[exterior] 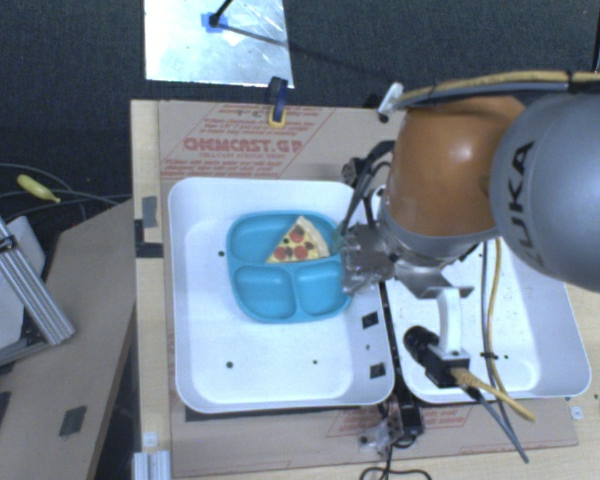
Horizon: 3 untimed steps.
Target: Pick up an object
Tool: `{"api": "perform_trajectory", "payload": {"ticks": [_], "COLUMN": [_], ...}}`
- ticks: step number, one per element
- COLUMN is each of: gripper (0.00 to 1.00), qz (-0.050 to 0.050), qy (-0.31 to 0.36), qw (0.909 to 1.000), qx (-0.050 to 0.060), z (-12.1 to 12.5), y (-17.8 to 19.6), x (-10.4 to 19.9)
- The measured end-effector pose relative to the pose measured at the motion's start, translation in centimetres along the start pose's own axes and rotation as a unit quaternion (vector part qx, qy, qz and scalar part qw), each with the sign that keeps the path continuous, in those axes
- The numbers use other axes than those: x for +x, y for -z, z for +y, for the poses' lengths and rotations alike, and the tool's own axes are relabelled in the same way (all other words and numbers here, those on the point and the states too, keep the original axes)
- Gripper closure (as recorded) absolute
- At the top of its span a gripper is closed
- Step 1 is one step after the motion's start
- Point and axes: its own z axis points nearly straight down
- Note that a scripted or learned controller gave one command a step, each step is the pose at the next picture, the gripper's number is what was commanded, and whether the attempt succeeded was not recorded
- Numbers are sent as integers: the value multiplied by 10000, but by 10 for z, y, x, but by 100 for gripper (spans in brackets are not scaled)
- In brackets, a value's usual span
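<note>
On the bench there are two shallow white bins side by side, the left bin (205,368) and the right bin (550,353). In the left bin lies a blue plate (280,288) with three compartments, placed in the upper middle part of the bin. A toy pizza slice (298,241) rests in the upper compartment of this plate, with its point toward the top and its crust toward the bottom left. The arm (500,178) comes in from the right (its orange band and grey shell cover much of the right bin) and hangs above the wall between the two bins. The gripper (355,266) is low at the right edge of the blue plate, just beside its rim, and well to the right of the pizza slice. The wrist hides its lower part, so I cannot tell how wide the claw stands, and I see no object in it. A yellow cable (495,388) hangs down from the arm over the right bin.
</note>
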Motion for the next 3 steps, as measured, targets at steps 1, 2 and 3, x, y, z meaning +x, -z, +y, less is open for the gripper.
{"api": "perform_trajectory", "payload": {"ticks": [1, 2, 3], "gripper": [100, 100, 100], "qz": [5, 31, 45], "qy": [-11, 75, 51], "qw": [10000, 10000, 9999], "qx": [-92, -41, -96], "z": [69, 51, 1], "y": [68, 71, 184], "x": [-63, 21, 26]}}
